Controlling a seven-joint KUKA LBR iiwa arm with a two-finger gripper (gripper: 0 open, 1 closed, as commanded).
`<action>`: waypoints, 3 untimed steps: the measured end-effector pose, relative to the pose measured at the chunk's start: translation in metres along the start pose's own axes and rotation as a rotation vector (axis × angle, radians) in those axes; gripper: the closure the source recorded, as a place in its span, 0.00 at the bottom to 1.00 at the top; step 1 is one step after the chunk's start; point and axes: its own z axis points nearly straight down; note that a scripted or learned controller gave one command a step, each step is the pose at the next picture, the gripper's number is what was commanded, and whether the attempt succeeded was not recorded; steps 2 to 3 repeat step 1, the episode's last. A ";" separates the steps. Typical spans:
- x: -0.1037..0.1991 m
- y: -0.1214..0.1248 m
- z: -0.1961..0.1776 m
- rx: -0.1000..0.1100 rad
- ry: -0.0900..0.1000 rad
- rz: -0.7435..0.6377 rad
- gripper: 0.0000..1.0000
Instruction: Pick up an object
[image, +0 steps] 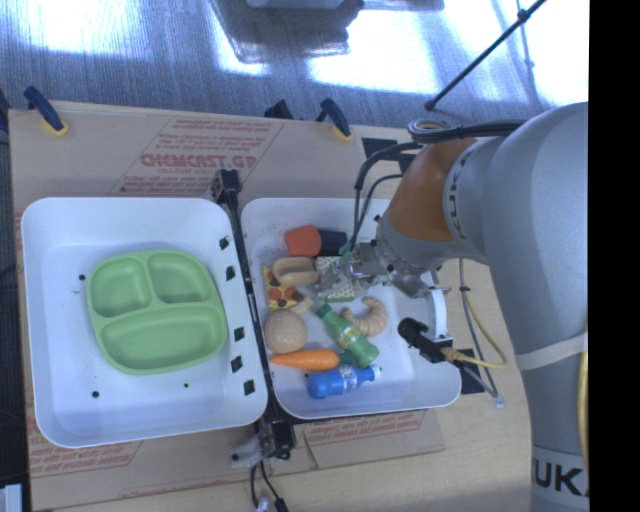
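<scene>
The gripper is low in the right white plastic bin, among toy food beside the tan hot-dog bun. Whether it is clasping anything cannot be told; nothing looks lifted, so the pick seems unfinished.

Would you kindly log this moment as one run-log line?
arm: reaching into right bin | claw: low among toy food beside hot dog | green plate: left bin | pick: unconfirmed
</scene>
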 end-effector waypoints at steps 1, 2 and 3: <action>0.041 -0.003 -0.135 -0.005 0.000 0.005 1.00; 0.041 -0.003 -0.135 -0.005 0.000 0.005 1.00; 0.041 -0.003 -0.135 -0.005 0.000 0.005 1.00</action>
